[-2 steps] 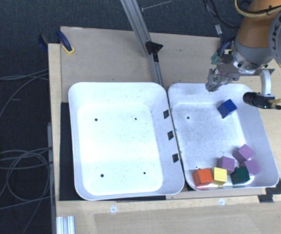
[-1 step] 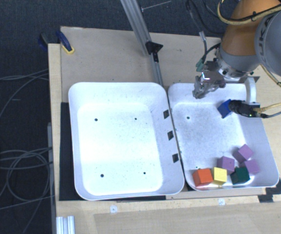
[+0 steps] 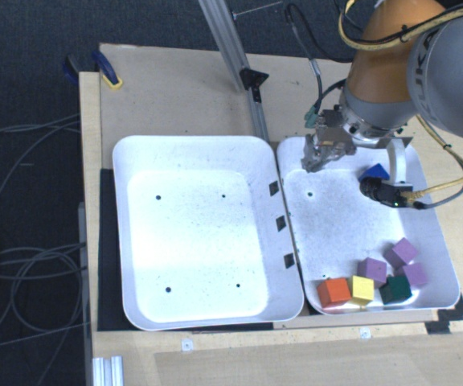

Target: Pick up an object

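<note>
My gripper hangs over the far left corner of the right bin, under the grey and orange arm. Just right of it, partly behind the arm's hardware, a blue block lies on the bin floor. In the bin's near right corner sits a cluster: an orange block, a yellow block, a green block and three purple blocks. I see nothing held by the gripper.
The left bin lies beside the right one, joined by black clips. A slanted metal post rises behind the bins. Cables trail off the bench at left.
</note>
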`<state>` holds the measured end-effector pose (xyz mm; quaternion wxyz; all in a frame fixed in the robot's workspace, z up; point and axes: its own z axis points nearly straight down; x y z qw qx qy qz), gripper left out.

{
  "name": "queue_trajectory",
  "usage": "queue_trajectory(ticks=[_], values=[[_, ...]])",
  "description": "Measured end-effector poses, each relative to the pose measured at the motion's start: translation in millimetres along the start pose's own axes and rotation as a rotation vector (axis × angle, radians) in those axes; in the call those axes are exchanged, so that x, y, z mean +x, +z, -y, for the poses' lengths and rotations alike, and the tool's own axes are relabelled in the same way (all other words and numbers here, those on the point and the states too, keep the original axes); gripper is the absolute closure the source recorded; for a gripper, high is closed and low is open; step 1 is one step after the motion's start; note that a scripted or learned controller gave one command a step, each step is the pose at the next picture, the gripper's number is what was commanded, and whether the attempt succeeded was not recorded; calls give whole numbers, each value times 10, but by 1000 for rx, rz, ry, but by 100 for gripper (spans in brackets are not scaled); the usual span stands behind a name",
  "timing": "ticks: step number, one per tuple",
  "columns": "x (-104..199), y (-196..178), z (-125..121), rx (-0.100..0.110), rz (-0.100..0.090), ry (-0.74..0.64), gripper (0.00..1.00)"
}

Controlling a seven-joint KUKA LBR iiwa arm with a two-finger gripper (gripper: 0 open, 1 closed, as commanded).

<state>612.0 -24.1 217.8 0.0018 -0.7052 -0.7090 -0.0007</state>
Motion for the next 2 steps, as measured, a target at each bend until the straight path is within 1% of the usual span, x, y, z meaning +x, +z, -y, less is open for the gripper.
queue_trajectory(ticks=[1, 2], values=[[434, -90, 326, 1, 0, -1, 100], [879, -32, 593, 3, 1, 0, 100]])
